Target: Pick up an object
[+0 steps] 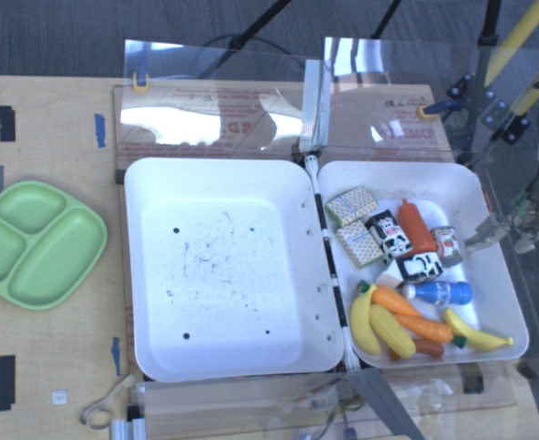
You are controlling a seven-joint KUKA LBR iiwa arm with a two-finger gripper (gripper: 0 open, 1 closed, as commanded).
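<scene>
The right bin [489, 191] holds a heap of toy food. Two tan patterned boxes [352, 205] lie at its back left, with a black-and-white carton [390, 233] and a red bottle [417, 228] beside them. A small can [446, 243] sits near the right wall. Nearer the front lie a blue bottle [442, 292], an orange carrot [409, 304], a corn cob [390, 332] and two bananas [475, 335]. My gripper [491, 234] reaches in blurred over the bin's right rim, just right of the can and touching nothing I can make out.
The left bin [219, 264] lies beside the right one, with a hinged divider [329, 255] between them. A green divided plate [36, 244] rests on the bench at far left. Clear plastic panels [224, 99] stand behind both bins.
</scene>
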